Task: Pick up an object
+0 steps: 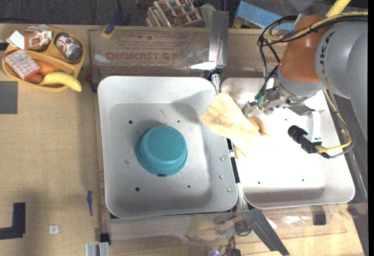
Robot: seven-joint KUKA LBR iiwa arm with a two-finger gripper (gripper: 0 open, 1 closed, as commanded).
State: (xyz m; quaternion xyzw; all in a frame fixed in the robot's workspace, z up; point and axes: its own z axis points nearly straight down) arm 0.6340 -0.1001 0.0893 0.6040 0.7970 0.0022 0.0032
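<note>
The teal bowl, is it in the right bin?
No, the bowl sits in the left bin, upside down.

Teal bowl (162, 150), tan cloth (228, 117)

Two bins side by side on bench (47, 190): left bin (117, 190) and right bin (304, 184), rims touching along the middle. In left bin, near its centre, bowl (163, 149), upside down. Across the shared rims, toward the far end, cloth (229, 117), partly in each bin. Just right of cloth, above right bin, gripper (255, 107), with arm (333, 53) reaching in from the right. Far left on bench, well apart from bins, tray (11, 71) with banana (61, 80) along its near edge and can (69, 46) at its far right. Behind bins, long box (146, 53).
</note>
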